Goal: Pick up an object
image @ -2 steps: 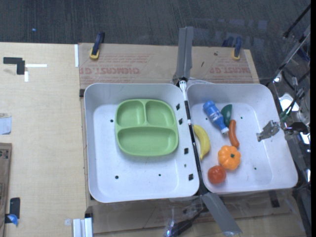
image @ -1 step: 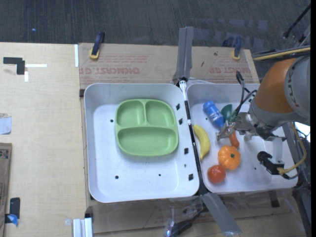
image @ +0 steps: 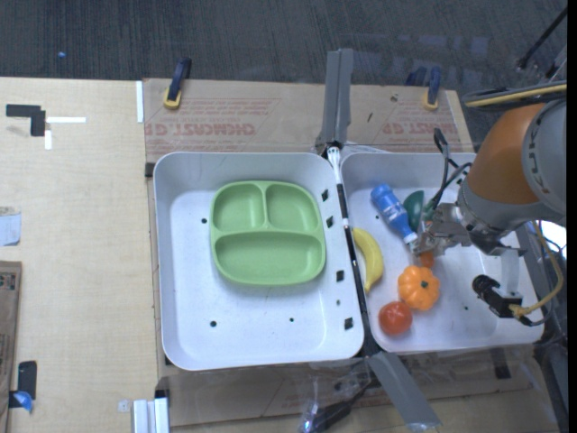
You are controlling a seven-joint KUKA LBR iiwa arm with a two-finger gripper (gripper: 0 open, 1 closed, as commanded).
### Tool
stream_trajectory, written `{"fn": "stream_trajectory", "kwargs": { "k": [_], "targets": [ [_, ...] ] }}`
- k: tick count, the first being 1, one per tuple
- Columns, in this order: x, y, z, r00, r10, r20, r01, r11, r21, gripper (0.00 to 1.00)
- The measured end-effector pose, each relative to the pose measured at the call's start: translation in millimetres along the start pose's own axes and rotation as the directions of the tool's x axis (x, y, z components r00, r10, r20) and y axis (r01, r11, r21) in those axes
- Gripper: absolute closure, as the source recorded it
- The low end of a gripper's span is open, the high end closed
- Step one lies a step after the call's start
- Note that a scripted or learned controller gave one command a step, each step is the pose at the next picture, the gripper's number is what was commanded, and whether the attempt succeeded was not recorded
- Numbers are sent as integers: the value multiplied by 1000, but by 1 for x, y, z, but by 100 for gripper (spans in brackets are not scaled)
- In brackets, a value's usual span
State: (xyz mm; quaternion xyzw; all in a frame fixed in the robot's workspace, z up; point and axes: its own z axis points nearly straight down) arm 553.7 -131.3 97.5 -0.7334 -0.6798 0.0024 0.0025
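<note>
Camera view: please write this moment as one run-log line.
gripper: over right bin, above orange pumpkin | grasp: cannot tell | left bin: green plate

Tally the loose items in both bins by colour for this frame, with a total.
Green: 2 (divided plate, dark green item partly hidden by the arm)
Blue: 1 (bottle)
Yellow: 1 (banana)
Orange: 1 (small pumpkin)
Red: 1 (tomato)
Total: 6
</note>
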Motion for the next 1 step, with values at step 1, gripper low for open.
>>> {"fn": "stream_trajectory", "kwargs": {
  "k": [1],
  "targets": [
    [69, 13, -158, 985, 175, 2, -175, 985, -3, 100]
  ]
}}
